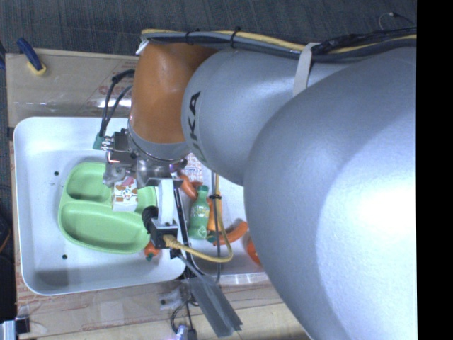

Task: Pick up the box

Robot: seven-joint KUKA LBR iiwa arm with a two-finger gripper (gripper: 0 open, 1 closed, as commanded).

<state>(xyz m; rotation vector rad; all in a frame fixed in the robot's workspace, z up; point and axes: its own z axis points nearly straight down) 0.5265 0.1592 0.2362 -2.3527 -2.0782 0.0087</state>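
A small white box with red and green print lies at the right edge of a light green two-part dish in the left bin. My gripper hangs directly over the box, close to it or touching its top. The grey arm with its orange band hides most of the area to the right.
A green bottle and orange pieces lie by the bin's right wall, partly under the arm. A patterned packet peeks out beside the wrist. A blue clamp sits on the bench at the far left corner.
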